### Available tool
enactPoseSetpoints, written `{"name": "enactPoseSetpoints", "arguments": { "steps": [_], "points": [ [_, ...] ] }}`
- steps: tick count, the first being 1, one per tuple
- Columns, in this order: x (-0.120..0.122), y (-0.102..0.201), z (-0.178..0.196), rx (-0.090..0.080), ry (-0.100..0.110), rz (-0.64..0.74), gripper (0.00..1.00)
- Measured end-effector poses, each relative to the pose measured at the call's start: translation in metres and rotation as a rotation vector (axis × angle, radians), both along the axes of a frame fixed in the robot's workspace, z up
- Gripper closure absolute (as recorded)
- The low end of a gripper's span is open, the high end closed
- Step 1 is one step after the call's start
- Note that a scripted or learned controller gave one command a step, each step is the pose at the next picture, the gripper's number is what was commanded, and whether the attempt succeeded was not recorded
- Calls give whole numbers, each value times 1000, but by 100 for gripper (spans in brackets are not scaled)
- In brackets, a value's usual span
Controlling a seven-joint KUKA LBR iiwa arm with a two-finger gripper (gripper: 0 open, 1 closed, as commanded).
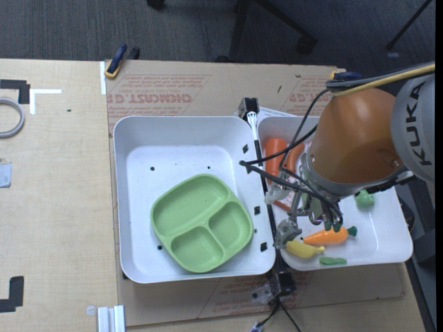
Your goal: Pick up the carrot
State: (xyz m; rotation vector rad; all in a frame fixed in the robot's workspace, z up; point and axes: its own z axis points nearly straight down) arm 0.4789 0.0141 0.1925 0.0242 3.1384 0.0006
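While arm (360, 140) reads "KUKA" | jaws (315, 220) above carrot (325, 237)

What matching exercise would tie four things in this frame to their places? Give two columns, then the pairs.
Things:
1. green divided plate
2. carrot
3. banana
4. blue-and-yellow clamp

Places:
A. on the cardboard beyond the bins, far-left corner
B. right bin, near wall, just left of the carrot
C. left bin
D. right bin, just below the gripper

Pairs: 1-C, 2-D, 3-B, 4-A
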Motion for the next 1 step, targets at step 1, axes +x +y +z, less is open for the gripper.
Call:
{"name": "enactPoseSetpoints", "arguments": {
  "steps": [1],
  "points": [
    [0, -27, 0, -1, -1, 176, 0]
  ]
}}
